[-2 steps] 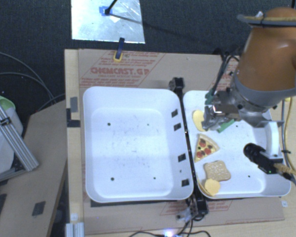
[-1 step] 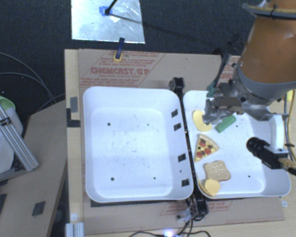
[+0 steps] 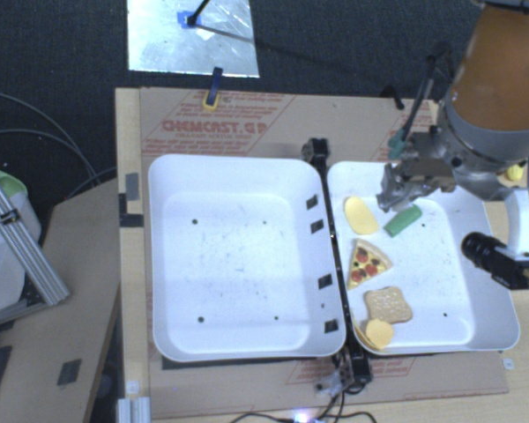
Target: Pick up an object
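The claw hangs just above the green block in the right bin; I can't tell how it is set. The block lies just right of the yellow piece, above the pizza slice. It looks light, stiff and smooth; gripping across its short sides seems best.

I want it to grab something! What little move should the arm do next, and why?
Probably lower a little onto the green block. The gripper sits just above its upper-left end in the right bin, nearer than the yellow piece or pizza slice.
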{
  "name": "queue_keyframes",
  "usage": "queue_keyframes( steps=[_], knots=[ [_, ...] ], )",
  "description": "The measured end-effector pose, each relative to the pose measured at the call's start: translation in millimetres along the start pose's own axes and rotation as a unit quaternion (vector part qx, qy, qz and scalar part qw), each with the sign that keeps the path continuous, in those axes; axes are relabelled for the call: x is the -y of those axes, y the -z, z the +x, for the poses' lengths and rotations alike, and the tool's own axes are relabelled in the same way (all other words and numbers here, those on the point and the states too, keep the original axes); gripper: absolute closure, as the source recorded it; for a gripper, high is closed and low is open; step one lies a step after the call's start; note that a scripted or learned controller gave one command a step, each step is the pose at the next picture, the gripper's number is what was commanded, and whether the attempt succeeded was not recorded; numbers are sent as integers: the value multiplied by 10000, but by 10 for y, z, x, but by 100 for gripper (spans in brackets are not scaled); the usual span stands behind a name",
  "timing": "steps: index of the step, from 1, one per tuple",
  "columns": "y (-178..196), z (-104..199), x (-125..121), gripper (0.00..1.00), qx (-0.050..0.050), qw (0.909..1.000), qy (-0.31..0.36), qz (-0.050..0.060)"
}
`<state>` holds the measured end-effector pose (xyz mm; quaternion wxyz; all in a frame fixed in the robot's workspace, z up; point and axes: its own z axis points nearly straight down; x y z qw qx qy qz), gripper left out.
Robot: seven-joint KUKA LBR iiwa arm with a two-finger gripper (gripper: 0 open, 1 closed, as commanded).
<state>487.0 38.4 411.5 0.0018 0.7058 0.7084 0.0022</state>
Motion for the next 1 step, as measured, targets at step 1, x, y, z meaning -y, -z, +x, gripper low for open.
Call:
queue_keyframes(
  steps=[1],
  knots=[
    [330, 254, -2, 100, -2, 10000, 11, 0]
  ],
)
